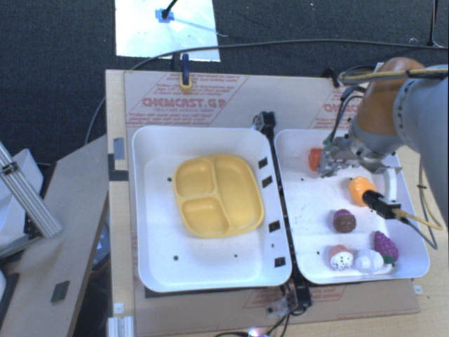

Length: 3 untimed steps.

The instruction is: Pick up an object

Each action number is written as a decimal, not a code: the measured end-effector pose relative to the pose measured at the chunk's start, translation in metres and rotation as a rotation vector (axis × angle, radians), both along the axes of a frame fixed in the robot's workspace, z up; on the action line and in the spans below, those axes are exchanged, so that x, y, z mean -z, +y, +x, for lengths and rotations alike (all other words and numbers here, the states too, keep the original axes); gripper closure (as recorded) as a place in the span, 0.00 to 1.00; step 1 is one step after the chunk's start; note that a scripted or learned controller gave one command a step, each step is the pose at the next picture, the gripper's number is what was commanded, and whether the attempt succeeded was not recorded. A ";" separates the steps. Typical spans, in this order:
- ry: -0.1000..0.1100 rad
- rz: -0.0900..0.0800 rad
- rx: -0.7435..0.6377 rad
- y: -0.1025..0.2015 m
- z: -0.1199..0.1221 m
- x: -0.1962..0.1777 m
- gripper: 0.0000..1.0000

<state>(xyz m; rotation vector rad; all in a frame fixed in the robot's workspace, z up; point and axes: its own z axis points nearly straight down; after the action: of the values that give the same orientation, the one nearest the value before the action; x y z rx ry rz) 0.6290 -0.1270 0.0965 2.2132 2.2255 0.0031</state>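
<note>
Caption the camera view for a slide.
Gripper beside a red toy in the right bin; yellow tray left.

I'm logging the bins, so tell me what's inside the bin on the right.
The right bin holds a reddish-orange piece by the gripper, an orange item, a brown ball, purple grapes and two pale items. The arm covers its far corner.

The right bin point(302, 209) has open floor along its left half; toy foods crowd its right side: an orange piece point(360, 188), a brown ball point(344, 220), purple grapes point(385, 246). The yellow divided plate point(217, 195) fills the left bin's point(151, 188) middle, leaving bare margins
</note>
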 end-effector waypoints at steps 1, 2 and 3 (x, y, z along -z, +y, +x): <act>-0.003 -0.001 0.000 0.000 0.011 -0.049 1.00; -0.004 0.000 -0.001 0.009 0.010 -0.109 1.00; -0.004 -0.001 -0.001 0.011 0.005 -0.172 1.00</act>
<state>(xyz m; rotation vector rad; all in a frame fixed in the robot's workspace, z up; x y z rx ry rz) 0.6339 -0.1165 0.2680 2.2100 2.2239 0.0071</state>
